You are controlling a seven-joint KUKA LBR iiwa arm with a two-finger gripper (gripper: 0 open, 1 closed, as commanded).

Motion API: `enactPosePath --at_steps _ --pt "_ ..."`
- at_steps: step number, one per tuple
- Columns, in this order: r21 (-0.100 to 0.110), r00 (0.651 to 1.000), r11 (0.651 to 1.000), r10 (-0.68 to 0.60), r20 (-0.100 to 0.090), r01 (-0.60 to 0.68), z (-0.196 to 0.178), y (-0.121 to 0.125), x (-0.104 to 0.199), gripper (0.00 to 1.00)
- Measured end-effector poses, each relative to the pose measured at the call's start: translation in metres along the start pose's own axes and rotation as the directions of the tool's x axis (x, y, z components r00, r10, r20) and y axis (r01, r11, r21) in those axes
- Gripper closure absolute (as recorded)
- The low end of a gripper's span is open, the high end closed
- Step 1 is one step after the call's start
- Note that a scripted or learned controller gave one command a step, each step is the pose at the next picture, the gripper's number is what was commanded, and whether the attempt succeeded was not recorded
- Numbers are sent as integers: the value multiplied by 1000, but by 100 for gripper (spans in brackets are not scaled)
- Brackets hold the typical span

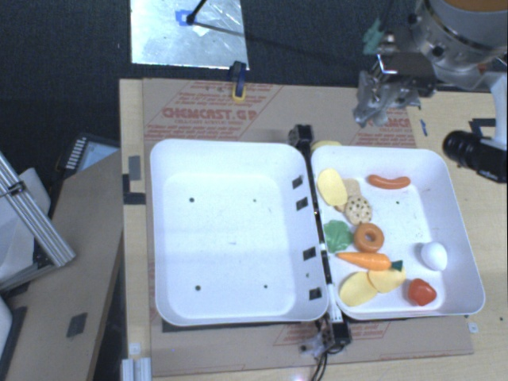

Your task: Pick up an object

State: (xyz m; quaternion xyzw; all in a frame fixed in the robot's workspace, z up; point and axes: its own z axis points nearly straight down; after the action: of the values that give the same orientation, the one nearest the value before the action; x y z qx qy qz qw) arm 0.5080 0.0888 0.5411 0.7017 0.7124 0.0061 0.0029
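Note:
The right bin [448, 187] holds several toy foods: a sausage [388, 182], a yellow chip [332, 187], a cookie [358, 209], a green leaf [337, 235], a doughnut [368, 236], a carrot [365, 260], a white egg [433, 255], yellow slices [359, 288] and a red tomato [421, 292]. My gripper [373, 111] hangs above the bench just beyond the right bin's far rim, well clear of the foods. Nothing shows between its fingers.
The left bin [230, 228] sits beside the right one, joined by a black-clipped divider [313, 221]. A shiny metal sheet [187, 21] lies at the back left, with a blue-and-yellow clamp [238, 81] near it. Cardboard covers the bench.

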Motion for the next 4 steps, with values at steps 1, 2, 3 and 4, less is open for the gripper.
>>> enactPosePath --at_steps 1,2,3,4 --pt "15 1000 1000 0 3 0 49 -23 89 100" --pt "7 1000 1000 5 -1 -5 4 -20 150 100" --pt "11 1000 1000 20 5 -21 6 -20 69 100" --pt "17 1000 1000 6 5 -6 73 -18 142 100"
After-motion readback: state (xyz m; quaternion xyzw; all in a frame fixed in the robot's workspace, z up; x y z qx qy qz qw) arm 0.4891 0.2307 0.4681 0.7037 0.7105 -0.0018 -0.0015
